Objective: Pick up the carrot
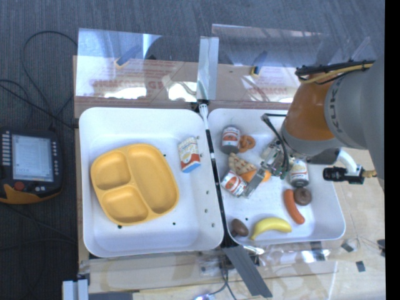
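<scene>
Arm: one grey arm (350, 108) with an orange band, reaching in from the right over the right bin.
Jaws: the gripper (261, 175) is down low in the middle of the right bin, right on the carrot; whether its jaws are apart, together or clamped I cannot tell from this angle.
Carrot: one, orange (257, 175), lying in the middle of the right bin, just beside the near can and touching the cracker-like wedge; the jaws cover part of it.
Bins: two white bins side by side on the surface, left bin (125, 120) and right bin (325, 227).
Cans: three small ones in the right bin, far can (230, 139), near can (232, 184) tipped on its side, and a right can (299, 174) under the wrist.
Pretzel: one (247, 143), just beside the far can.
Wedge: one tan cracker-like piece (240, 164).
Sausage: one red (294, 205), near right, with a brown round item (303, 196) touching it.
Banana: one yellow (270, 226), at the near edge, with a dark brown lump (239, 227) to its left.
Left bin: one yellow divided plate (133, 183) and one small carton (189, 154) by the right wall.
Off the surface: one pendant (30, 164) on the floor, far left.
</scene>
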Controlling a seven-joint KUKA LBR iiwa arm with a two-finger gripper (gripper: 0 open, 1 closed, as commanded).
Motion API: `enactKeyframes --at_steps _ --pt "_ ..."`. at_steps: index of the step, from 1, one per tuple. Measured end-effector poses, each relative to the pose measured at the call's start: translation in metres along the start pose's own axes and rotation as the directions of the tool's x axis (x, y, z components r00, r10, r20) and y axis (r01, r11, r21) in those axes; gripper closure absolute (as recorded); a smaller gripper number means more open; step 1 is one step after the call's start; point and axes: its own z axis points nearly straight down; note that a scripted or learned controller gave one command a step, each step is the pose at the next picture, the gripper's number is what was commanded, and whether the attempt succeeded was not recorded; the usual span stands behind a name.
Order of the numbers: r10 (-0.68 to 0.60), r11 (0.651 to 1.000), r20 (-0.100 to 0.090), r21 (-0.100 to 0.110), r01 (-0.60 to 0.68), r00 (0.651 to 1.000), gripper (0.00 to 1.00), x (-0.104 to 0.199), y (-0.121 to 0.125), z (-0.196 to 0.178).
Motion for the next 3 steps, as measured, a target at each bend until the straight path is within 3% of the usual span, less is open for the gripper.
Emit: enactKeyframes --at_steps 1,2,3 --pt "0.329 0.944 -0.017 -0.021 -0.329 0.944 0.0 0.025 -0.002 0.0" --pt "0.46 0.887 -0.018 -0.015 -0.461 0.887 0.0 0.023 0.003 0.0" --pt "0.459 0.888 -0.012 -0.02 -0.46 0.888 1.0 0.021 0.004 -0.013"
